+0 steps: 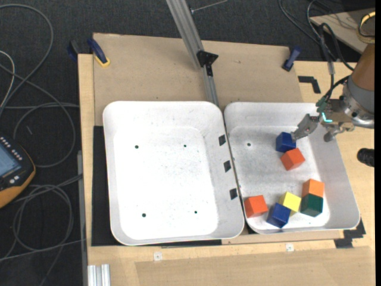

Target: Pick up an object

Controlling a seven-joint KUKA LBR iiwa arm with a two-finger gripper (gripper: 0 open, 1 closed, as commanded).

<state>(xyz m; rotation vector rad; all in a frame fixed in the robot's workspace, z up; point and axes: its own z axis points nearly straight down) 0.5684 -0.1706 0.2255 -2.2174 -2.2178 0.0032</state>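
A robotics lab: a plywood tabletop (149,70) with clamps (98,51), loose cables (36,177) over dark carpet, a handheld controller (12,165).

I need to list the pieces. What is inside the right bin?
Inside the right bin lie seven blocks: a blue one touching a red one, and near the front an orange, blue, yellow, orange and green. Nothing looks covered.

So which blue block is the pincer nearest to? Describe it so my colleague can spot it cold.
Look in the right bin, in its upper half. Just left of the pincer sits a blue block, with an orange-red block touching it below. The other blue block lies at the bin's near edge, between an orange block and a yellow one.
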